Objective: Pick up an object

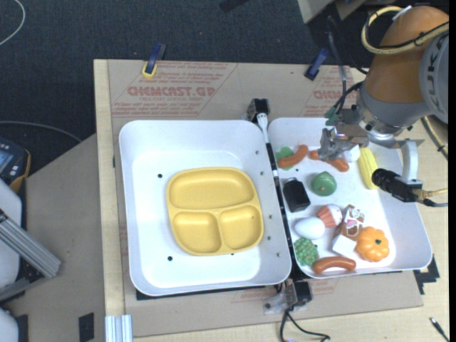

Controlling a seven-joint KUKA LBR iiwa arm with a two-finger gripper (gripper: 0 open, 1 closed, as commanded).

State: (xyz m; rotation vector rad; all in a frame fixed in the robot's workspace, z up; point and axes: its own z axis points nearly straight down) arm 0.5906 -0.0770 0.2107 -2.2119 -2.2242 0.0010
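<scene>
Hand (333,148) low over the right bin's (420,228) far part, we couldn't tell its grip, toy foods beneath, sausage (293,158), green ball (323,184), corn (368,167), yellow tray (214,209) in left bin (139,191).

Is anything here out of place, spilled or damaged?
Nothing stands out. The yellow tray lies flat in the left bin, and the toy foods lie loosely in the right bin, none spilled over.

Tray (211,210) was yellow, bins (142,191) white, pumpkin (372,244) orange, egg (309,228) white, corn (368,167) yellow, round fruit (323,184) green.
</scene>
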